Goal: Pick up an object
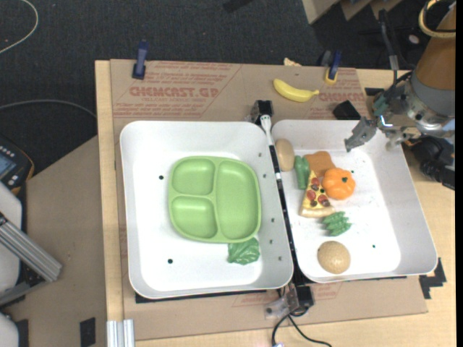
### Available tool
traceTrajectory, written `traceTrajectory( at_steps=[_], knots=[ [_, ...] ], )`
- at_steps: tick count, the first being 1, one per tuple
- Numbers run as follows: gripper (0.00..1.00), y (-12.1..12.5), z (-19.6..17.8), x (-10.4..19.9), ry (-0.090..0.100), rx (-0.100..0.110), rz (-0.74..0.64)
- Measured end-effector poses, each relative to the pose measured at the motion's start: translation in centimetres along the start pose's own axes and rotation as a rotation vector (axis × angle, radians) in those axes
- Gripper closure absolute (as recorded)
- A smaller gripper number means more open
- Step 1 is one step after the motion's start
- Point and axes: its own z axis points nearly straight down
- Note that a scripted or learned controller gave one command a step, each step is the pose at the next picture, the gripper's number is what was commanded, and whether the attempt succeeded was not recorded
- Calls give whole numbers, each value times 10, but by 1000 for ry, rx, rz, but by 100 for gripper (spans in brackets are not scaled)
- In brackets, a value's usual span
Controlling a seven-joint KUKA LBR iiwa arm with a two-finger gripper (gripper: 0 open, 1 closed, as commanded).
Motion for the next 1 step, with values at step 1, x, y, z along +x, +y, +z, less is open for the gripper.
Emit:
traceTrajectory(
  at_steps=[1],
  knots=[
    [0,-56,-69,29,1,-2,-2]
  ],
)
